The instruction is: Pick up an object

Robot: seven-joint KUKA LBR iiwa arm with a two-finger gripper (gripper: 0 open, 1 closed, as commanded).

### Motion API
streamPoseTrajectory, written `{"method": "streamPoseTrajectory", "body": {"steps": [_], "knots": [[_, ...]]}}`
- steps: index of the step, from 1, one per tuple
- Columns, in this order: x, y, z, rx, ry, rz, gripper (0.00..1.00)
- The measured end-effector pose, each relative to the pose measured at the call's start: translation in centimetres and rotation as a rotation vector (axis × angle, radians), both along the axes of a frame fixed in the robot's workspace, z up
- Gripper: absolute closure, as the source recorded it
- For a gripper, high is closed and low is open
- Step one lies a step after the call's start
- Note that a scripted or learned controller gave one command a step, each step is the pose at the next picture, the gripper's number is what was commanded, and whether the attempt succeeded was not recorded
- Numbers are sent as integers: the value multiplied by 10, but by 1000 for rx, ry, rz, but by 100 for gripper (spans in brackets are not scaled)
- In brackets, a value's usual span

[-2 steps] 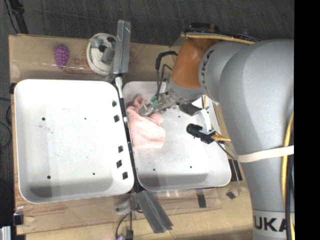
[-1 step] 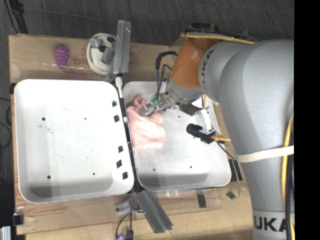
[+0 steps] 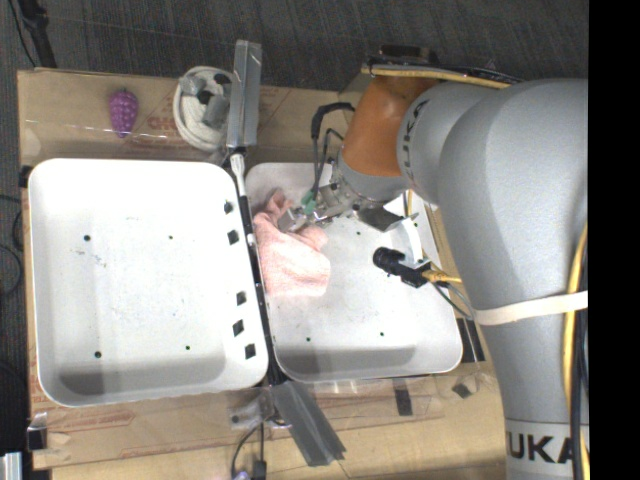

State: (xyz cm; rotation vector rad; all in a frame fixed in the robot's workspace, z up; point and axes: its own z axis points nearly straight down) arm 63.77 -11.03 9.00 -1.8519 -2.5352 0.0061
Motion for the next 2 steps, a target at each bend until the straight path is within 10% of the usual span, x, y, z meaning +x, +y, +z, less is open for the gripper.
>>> {"method": "streamPoseTrajectory", "body": {"steps": [1,2], "knots": [[0,0,8,0,4,3,100],[0,-1,8,-1,4,2,0]]}}
